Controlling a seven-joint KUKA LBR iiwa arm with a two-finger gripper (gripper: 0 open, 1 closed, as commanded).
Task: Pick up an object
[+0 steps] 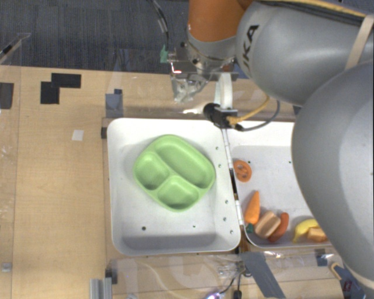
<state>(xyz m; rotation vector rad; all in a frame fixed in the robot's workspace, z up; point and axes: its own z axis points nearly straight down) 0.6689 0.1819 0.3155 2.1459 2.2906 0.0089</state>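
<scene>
Half the banana (305, 229) arm-hidden

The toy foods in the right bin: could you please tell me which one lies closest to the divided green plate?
The round orange slice, alone near the bin's left wall; carrot, hot dog and banana cluster lower down.

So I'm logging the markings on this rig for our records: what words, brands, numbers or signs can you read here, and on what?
"KA": black letters on the grey arm, the start of the word cut off by the orange band.
The orange slice bears dark marks, too small to read.
Nothing else is legible.
</scene>
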